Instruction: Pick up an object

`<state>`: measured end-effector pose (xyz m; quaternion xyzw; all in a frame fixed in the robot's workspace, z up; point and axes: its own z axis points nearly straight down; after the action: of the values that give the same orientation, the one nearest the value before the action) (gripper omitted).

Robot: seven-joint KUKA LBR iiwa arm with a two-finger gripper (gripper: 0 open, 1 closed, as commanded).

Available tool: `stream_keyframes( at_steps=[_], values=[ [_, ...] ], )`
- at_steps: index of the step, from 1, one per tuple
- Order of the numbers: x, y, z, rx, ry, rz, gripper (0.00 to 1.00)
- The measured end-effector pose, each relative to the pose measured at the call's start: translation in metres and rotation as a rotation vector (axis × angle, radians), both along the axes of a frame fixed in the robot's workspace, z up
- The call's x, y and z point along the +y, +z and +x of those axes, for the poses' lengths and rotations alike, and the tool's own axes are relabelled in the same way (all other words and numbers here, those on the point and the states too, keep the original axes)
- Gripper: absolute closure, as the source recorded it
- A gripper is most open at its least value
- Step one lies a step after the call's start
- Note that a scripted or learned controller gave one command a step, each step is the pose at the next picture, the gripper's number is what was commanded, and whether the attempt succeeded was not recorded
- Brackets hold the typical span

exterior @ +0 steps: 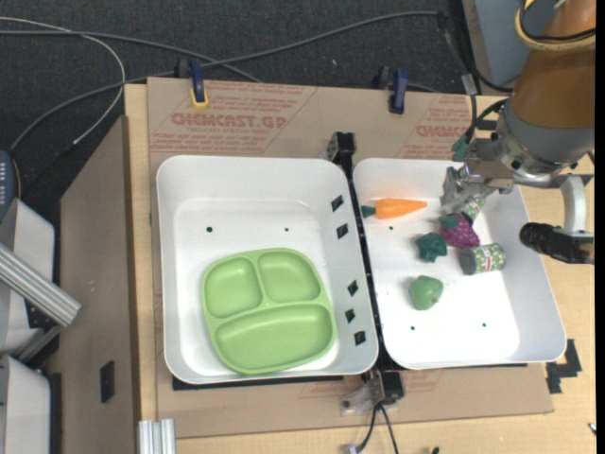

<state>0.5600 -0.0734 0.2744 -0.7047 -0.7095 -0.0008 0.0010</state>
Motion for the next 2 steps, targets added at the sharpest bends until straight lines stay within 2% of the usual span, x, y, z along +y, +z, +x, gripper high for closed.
stream_keyframes(
  at_steps=[2],
  values=[
    [0.098,-0.033,-0.02,0.004,-0.001,0.0,1.0]
  ],
)
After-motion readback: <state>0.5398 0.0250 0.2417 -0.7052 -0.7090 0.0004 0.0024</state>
